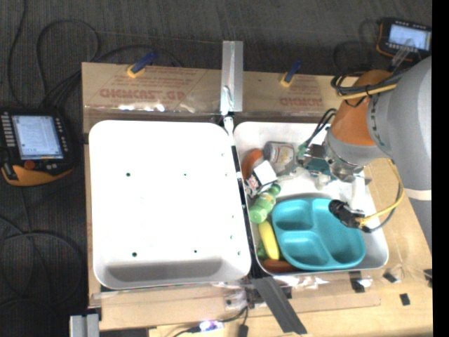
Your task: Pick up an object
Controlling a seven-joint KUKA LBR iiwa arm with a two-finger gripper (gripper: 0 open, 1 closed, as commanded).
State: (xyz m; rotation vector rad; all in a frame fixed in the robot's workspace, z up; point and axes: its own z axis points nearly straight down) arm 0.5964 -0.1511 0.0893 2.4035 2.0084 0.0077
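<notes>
In the right bin (379,258), just above the teal divided tray (319,241), the gripper (324,168) hangs low with its state hidden from view, and the nearest of the objects, one grey can (279,153), lies just to its left, beyond it one green bottle (264,203) and one yellow banana (268,239), its long axis along the tray's left edge.

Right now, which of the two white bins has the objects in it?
The right bin, under the arm, holding the teal tray, banana and green bottle.

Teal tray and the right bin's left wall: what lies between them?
A yellow banana and a green bottle lie between the teal tray and that wall.
</notes>
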